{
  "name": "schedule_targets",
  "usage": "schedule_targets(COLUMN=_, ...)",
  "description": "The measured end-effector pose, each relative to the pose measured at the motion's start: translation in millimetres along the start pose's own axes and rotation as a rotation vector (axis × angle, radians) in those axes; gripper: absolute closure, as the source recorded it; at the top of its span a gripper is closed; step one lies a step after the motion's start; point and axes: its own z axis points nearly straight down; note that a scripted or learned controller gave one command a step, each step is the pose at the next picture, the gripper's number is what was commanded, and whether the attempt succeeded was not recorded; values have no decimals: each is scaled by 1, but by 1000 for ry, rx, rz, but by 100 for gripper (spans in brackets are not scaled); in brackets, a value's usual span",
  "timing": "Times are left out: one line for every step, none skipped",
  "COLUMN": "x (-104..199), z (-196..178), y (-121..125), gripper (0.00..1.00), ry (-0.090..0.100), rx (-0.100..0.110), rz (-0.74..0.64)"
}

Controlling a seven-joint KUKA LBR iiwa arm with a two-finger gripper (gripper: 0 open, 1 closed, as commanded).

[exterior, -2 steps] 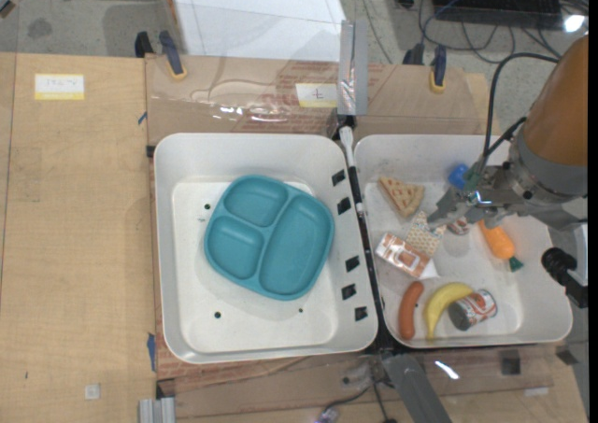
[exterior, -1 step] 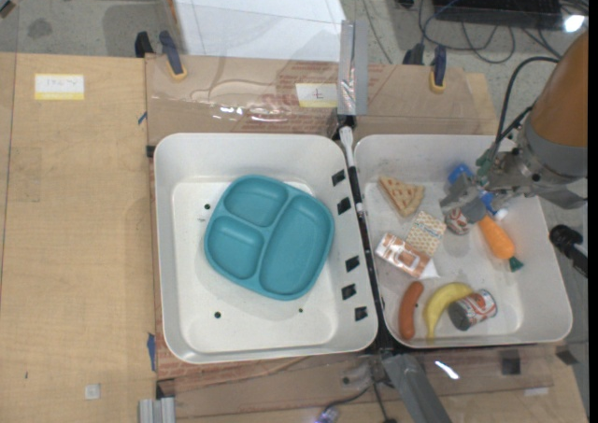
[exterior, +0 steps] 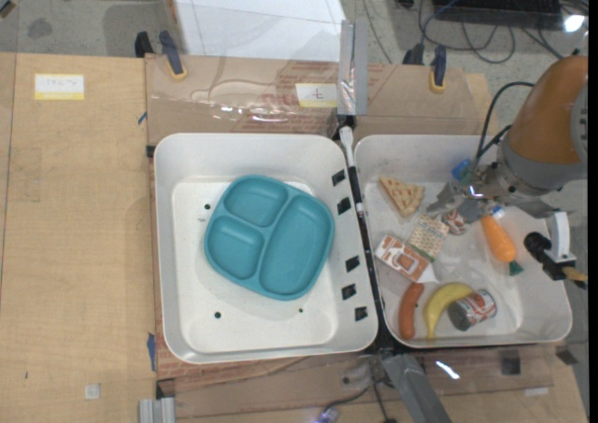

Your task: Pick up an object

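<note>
Gripper [exterior: 460, 204] low in right bin [exterior: 551, 323] — you can't tell its fingers' state. Carrot [exterior: 499, 240], cracker [exterior: 429, 237] crowd it — expect a glancing miss.

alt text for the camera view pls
The arm's gripper hovers low in the right bin over toy food: cracker wedge, carrot, banana, sausage, can. The left bin holds a teal divided plate.

Teal plate [exterior: 269, 236], orange carrot [exterior: 499, 240], yellow banana [exterior: 443, 304], white bins [exterior: 168, 253].
</note>
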Motion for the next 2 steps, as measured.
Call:
schedule_targets(x=-3, z=-10, y=0, gripper=100, ry=0, rx=-4, rz=7)
schedule_targets(x=35, z=-94, y=60, gripper=100, ry=1, rx=9, rz=20)
